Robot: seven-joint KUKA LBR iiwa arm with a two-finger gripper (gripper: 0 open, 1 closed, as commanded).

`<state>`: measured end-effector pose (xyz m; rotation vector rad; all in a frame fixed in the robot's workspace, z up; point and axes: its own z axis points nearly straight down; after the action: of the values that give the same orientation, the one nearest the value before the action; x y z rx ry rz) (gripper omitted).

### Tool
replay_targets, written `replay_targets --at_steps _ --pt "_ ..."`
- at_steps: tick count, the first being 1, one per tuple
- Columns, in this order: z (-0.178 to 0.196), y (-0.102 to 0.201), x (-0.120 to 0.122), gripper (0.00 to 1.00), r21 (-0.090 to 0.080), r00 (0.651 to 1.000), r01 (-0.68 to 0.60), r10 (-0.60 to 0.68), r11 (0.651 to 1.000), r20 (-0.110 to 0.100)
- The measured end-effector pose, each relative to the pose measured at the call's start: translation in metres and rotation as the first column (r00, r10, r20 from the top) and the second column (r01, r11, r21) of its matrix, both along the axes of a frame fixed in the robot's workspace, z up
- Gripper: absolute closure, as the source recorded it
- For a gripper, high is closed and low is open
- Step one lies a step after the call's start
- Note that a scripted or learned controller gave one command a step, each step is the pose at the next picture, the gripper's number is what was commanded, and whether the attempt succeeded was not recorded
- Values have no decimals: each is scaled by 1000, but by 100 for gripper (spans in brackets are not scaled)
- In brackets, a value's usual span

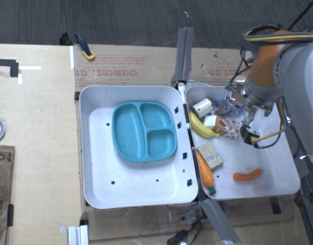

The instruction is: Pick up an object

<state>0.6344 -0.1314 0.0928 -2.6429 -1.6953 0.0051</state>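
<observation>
The arm is reaching into the right bin [279, 188] from the right, and its pincer [246, 120] is hanging low over the upper half of that bin. How far the pincer is opened cannot be told from this slant, and nothing is showing clamped in it.

Taking the banana [201, 127] as the landmark: the pincer is sitting well to its right, with a red-and-white snack packet [226, 127] lying between them, just beside the banana's lower end and almost under the pincer. That packet is probably the nearest candidate, lying slightly left of and below the pincer, with its long axis running roughly left to right. It is looking flat, crinkled and printed in red and white.

Above the banana a small white can [202, 106] is lying on its side. Below the banana a yellow checkered sponge [210, 155] is resting, and below that a carrot [206, 174] is pointing down along the bin's left wall. Far to the banana's lower right a sausage [247, 175] is lying alone. Left of the banana, in the other bin [95, 177], a blue divided plate [144, 131] is sitting.
</observation>
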Motion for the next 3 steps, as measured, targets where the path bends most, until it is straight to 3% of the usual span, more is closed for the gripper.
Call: replay_targets --at_steps 1,2,3 --pt "10 0 0 100 -1 1000 -1 1 1000 0" --pt "147 47 12 100 -1 988 152 -152 988 2" --pt "146 47 12 0 -2 988 152 -152 988 1"
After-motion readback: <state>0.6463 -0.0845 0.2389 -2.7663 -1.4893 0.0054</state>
